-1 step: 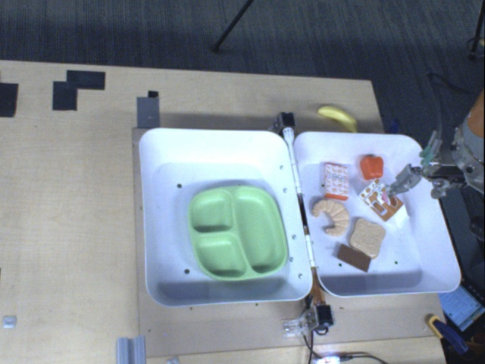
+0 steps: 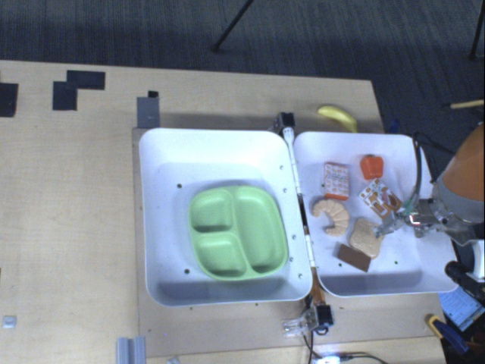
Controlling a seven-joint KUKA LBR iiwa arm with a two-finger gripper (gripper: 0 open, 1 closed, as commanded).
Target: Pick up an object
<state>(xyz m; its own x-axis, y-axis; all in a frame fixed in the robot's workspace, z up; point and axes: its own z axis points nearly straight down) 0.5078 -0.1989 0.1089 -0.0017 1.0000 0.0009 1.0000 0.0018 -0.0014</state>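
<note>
Since nothing sits visibly in the gripper (image 2: 395,223), we judge the task to be at the approach step: the pick is not yet made. The gripper hangs low over the right part of the right bin (image 2: 402,279), at the end of the arm (image 2: 464,179) that reaches in from the right. We cannot tell from this view whether it is released or clenched.

The next move calls for choosing one target, centring the gripper over it, and descending without pushing its neighbours. The nearest candidates are the patterned packet (image 2: 378,198) and the slice of bread (image 2: 366,237), both just to the left of the gripper. The items lie close together, so we expect a risk of catching two at once or nudging one aside.

Contents, left to right:

1. Left bin (image 2: 163,203): one green divided plate (image 2: 237,232), lying flat near the middle. We see nothing in its compartments.
2. Right bin, left part: a croissant (image 2: 332,212), with a red and white packet (image 2: 336,179) above it in the picture.
3. Right bin, middle: a brown bar (image 2: 354,258) at the near side, touching the slice of bread; the patterned packet beyond that; a small orange-red object (image 2: 371,166) at the far side.

A banana (image 2: 337,116) lies on the bench just beyond the right bin's far rim, outside both bins.
</note>
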